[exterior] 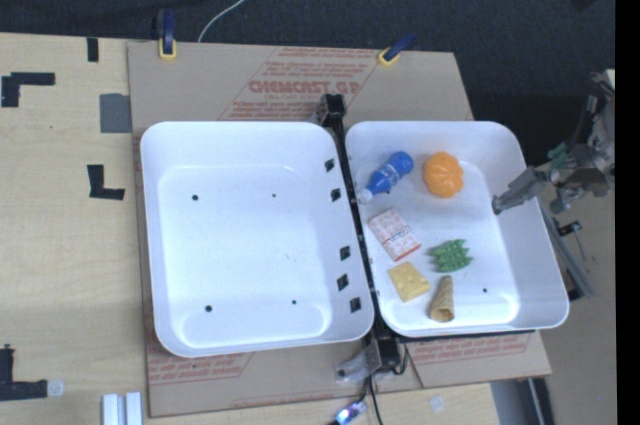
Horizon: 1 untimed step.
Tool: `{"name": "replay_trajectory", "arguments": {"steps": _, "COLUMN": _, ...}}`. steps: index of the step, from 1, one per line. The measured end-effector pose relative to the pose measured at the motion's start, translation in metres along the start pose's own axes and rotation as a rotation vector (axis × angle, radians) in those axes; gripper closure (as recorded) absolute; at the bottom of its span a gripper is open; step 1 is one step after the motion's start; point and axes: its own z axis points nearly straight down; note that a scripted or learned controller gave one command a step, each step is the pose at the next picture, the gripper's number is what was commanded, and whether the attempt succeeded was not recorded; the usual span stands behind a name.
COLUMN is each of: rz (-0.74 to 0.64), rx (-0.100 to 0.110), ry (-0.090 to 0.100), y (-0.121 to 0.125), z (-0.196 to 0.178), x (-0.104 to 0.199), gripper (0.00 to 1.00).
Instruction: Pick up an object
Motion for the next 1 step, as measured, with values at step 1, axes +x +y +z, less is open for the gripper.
{"name": "replay_trajectory", "arguments": {"steps": 1, "rz": 0.000, "rx": 0.017, "ry": 0.007, "y": -0.0292, "z": 0.1593, "x": 0.0238, "gripper": 0.00}}
